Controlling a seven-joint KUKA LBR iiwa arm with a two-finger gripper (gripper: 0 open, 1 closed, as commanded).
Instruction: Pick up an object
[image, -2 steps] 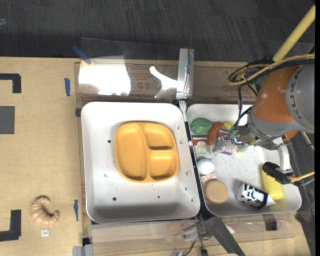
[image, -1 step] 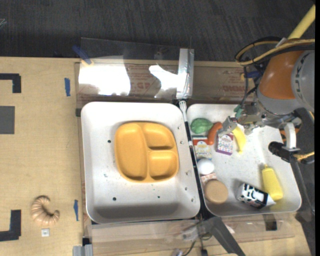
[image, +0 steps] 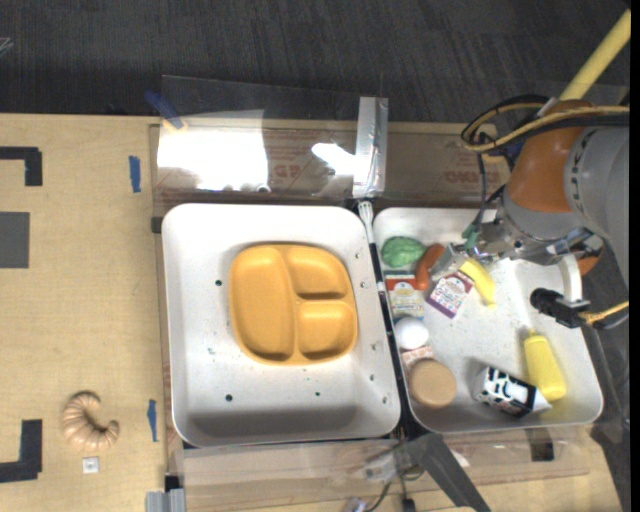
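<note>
My gripper (image: 487, 240) sits low over the far part of the right bin (image: 580, 400), at the cluster of small items there. I cannot tell its state: the wrist and cabling cover it from above. Nothing visibly sits in it, so I log no hold.

Step in hand, as I judge it: approach and descent onto a target, grasp not yet confirmed.

Likely target: the banana (image: 481, 281), a small yellow piece touching or just beside my gripper on its near side. Its long axis runs diagonally, the far end toward my gripper and the near end toward the open middle of the bin. It lies flat.

Around the banana, all in the right bin:
- purple packet (image: 449, 293) just to its left, touching or nearly so
- orange-red piece (image: 430, 262) and green ball (image: 402, 250) further left
- white egg (image: 410, 333) and tan lid (image: 433, 382) nearer the front, to the left
- yellow bottle (image: 545, 366) well to the front right, long axis near front-to-back
- black-and-white can (image: 508, 392) front, on its side

The left bin (image: 190, 300) holds a yellow tray (image: 292, 301).

Next move calls for closing across the banana's short axis, so wrist rotation must suit the diagonal. Risk: crowding; the packet could be pinched too.
</note>
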